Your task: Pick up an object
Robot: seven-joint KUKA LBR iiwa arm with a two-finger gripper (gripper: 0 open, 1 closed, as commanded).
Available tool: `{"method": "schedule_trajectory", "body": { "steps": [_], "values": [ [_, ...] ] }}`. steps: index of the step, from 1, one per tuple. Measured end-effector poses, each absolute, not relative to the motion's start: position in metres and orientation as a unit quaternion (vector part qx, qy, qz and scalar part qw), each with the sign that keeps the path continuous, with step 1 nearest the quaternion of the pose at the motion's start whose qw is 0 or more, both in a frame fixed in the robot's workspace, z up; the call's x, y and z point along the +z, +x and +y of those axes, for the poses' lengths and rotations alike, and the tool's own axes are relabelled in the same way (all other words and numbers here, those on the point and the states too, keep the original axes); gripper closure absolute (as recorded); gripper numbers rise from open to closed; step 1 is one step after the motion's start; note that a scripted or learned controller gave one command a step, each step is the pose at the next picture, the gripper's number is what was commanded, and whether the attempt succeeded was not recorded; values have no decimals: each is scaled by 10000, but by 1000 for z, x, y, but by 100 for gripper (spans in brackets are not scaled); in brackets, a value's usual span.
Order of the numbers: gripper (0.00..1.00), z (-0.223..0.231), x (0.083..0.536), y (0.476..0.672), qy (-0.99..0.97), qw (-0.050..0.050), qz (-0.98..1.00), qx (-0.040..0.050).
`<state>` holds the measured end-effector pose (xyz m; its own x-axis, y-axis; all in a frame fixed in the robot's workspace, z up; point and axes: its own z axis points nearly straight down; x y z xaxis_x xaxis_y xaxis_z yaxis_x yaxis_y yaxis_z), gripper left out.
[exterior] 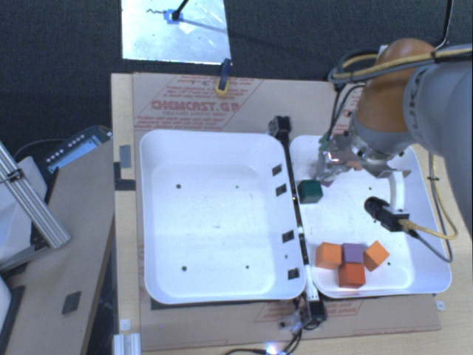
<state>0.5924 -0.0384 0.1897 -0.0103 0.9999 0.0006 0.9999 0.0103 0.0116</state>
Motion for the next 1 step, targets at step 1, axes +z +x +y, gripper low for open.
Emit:
{"method": "schedule_trajectory", "body": {
  "steps": [1],
  "values": [
    [100, 10, 371, 630, 7031, 73, 7110, 83]
  ]
}}
